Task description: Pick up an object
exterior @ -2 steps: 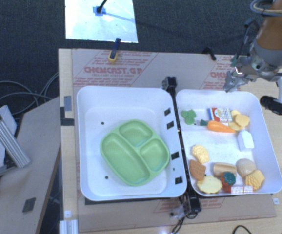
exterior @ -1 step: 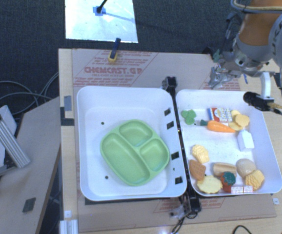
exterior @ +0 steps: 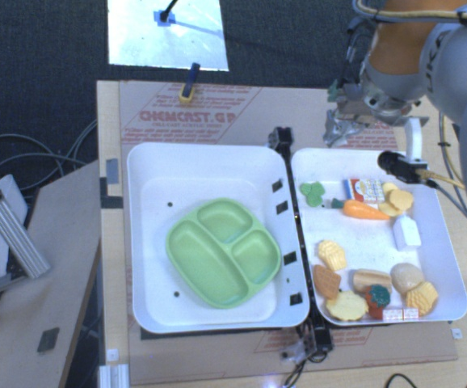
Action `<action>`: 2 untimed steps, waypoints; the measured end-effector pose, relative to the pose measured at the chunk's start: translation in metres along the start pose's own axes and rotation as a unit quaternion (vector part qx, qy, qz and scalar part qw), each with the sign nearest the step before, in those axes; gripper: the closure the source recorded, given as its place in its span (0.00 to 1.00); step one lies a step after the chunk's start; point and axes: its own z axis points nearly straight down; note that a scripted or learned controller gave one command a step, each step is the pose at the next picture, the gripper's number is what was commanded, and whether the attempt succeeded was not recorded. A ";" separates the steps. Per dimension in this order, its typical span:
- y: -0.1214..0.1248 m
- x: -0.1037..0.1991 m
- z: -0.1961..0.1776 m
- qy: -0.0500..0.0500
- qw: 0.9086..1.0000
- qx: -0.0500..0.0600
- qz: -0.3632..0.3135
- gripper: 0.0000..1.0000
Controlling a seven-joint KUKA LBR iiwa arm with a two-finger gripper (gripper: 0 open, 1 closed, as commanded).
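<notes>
The end effector (exterior: 342, 128) is seen above the far edge of the right bin (exterior: 452, 273), nothing between its fingers; whether they are spread cannot be told. Toy food is gathered in that bin: a carrot (exterior: 364, 210) near the middle, a cookie (exterior: 332, 255) toward the near edge. A green tray (exterior: 221, 251) lies in the left bin (exterior: 149, 217).
</notes>
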 end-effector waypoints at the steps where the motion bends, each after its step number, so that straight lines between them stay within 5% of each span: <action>1: -0.010 0.054 0.013 0.000 1.000 0.001 0.000 1.00; 2: -0.013 0.108 0.023 0.001 1.000 0.001 -0.001 1.00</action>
